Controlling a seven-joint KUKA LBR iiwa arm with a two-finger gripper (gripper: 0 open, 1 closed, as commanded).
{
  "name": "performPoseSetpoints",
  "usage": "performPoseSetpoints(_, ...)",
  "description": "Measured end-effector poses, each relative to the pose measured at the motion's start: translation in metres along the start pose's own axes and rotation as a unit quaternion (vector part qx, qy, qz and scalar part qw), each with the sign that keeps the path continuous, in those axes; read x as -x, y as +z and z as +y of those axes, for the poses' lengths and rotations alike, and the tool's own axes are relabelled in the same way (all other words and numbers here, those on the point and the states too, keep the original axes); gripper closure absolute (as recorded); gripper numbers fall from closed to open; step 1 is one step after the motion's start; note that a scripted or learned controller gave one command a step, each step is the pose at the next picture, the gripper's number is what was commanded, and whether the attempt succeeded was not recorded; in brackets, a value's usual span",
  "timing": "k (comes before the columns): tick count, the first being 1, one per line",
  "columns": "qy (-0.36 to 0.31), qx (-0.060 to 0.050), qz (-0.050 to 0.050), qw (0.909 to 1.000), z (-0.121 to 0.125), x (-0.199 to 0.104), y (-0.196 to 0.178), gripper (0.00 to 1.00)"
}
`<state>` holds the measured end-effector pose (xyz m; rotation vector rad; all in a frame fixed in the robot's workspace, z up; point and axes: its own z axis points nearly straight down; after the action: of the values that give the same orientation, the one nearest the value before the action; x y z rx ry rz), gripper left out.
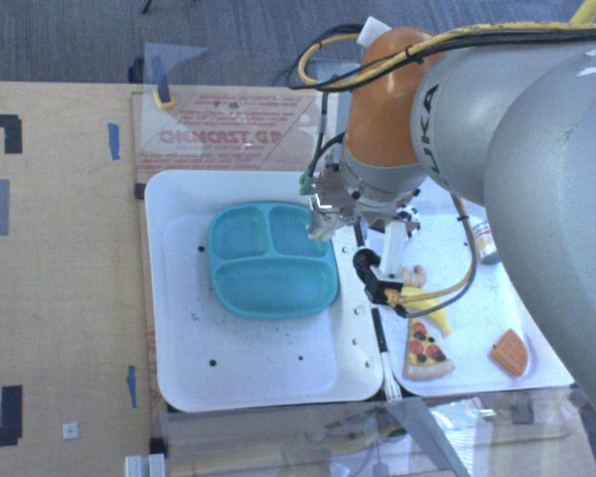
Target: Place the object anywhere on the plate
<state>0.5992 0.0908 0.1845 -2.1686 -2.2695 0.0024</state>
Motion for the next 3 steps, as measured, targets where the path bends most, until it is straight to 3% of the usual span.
performPoseSetpoints(1, 0.0, 0.0, 0.0, 1.0, 0.0, 0.0, 0.0, 0.0)
performPoseSetpoints(2, 0.047, 0.002, -0.001, 0.9989, 0.047, -0.018, 0.002, 0.0)
performPoseSetpoints(3, 0.044, 0.004, -0.001, 0.999, 0.047, -0.021, -0.008, 1.0)
